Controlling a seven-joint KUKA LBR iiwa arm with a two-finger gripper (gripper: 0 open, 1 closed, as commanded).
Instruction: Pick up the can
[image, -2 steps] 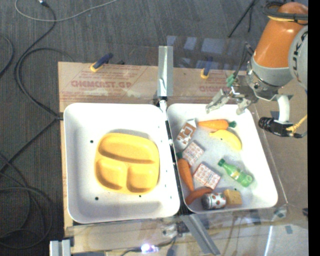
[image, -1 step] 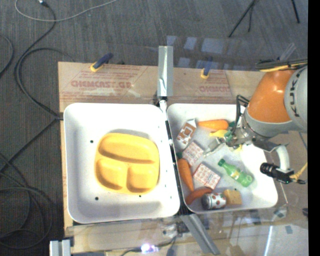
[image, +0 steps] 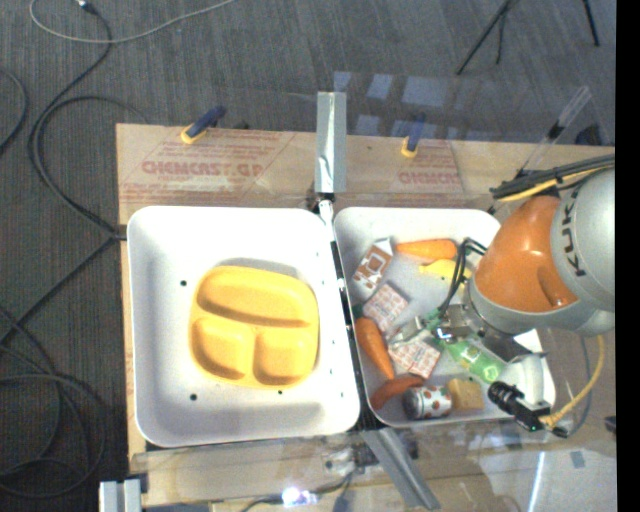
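The can (image: 428, 402) is small, with a dark end and a red-and-white patterned side. It lies on its side near the front edge of the right bin (image: 352, 300), among clutter. The grey arm with its orange band (image: 520, 268) reaches in from the right and hangs over that bin's right half. My gripper (image: 449, 328) points down-left into the pile, above and slightly right of the can and apart from it. It is close to a green bottle (image: 472, 358). The wrist hides the right part of the bin.
The right bin also holds an orange carrot (image: 425, 247) at the back, a second carrot (image: 375, 347), a red piece (image: 393, 388) beside the can, and several brown-and-white packets (image: 388, 303). In the left bin (image: 150, 300) lies a yellow compartment tray (image: 257, 322).
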